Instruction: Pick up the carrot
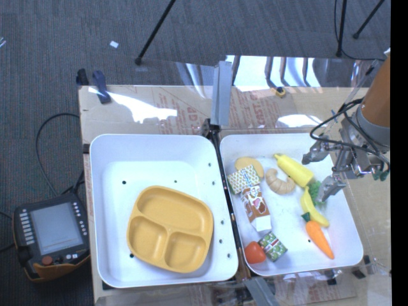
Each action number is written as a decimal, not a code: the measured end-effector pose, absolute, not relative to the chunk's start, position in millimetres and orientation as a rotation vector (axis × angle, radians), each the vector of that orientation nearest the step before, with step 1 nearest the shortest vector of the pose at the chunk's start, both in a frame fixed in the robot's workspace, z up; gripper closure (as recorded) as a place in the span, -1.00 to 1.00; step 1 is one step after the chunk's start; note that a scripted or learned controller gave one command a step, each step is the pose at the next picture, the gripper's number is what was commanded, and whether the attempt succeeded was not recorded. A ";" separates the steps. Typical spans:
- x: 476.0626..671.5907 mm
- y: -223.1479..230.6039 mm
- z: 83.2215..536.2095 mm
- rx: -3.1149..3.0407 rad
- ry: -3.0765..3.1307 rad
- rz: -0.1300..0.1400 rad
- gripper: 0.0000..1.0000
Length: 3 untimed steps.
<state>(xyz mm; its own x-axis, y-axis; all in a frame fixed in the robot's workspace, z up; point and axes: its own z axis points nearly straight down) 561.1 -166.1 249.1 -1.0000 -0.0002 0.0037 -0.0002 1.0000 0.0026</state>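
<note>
The carrot [319,238], orange with a small green top, lies in the right bin [349,218] near its front right corner, pointing toward the front. My gripper [322,171] hovers above the bin's right side, behind the carrot and apart from it. Its two fingers [329,187] are spread open with nothing between them.
Beside the carrot lie a yellow banana [314,210] and a green piece [315,189]. Farther left are a yellow corn cob [293,169], croissant [280,183], cookie [248,166], small cartons [256,210], a green box [273,247] and a tomato [254,252]. The left bin [115,164] holds a yellow divided plate [170,228].
</note>
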 end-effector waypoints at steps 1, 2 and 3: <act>521.4 -173.1 115.3 -0.226 -3.119 -0.008 -1.00; 474.3 -193.9 83.1 -0.300 -3.118 -0.006 -1.00; 476.6 -191.0 91.4 -0.289 -3.118 -0.009 1.00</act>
<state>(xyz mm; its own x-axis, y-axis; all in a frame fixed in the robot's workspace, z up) 476.6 -191.0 91.4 -0.9829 0.1840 0.0107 0.1840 0.9829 0.0049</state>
